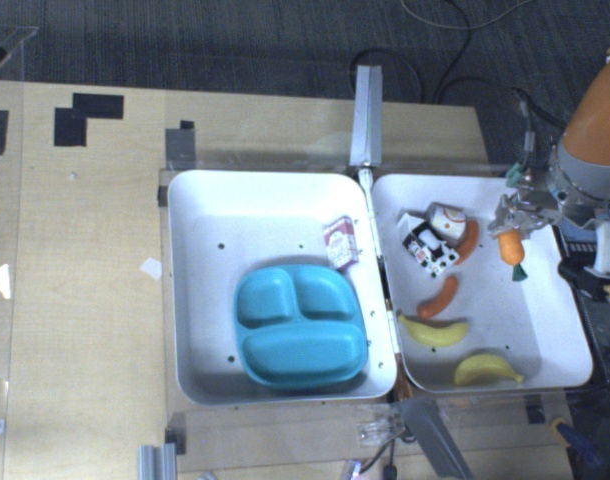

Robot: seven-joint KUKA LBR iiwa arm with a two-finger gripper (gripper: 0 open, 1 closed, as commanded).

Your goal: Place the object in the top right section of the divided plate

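Pick-up step, by the look of it: gripper (518,218) at the right bin's (575,368) far right edge, directly above a small carrot (512,249) with a green tip. Carrot hanging just below the fingertips, seemingly pinched at its top end, though too small and blurred to be sure of the grip; opening of the pincer impossible to judge.

Target well apart: blue divided plate (301,326) in the left bin (200,218), toward its near edge. Top right section (323,293) bare and open from above.

Next move, as a judgement: lift clear of the right bin's wall, carry across the ridge between the two bins, then lower over that far right compartment and release. Needs a firm hold first; a slim, tapered carrot likely to slip or swing.

Around the carrot: a black-and-white toy (433,238) and a sausage (468,240) near the right bin's far edge, another sausage (437,296) mid-bin, two bananas (434,329) (486,369) by the near edge. A small packet (341,242) by the left bin's right wall, just beyond the plate and close to the crossing path.
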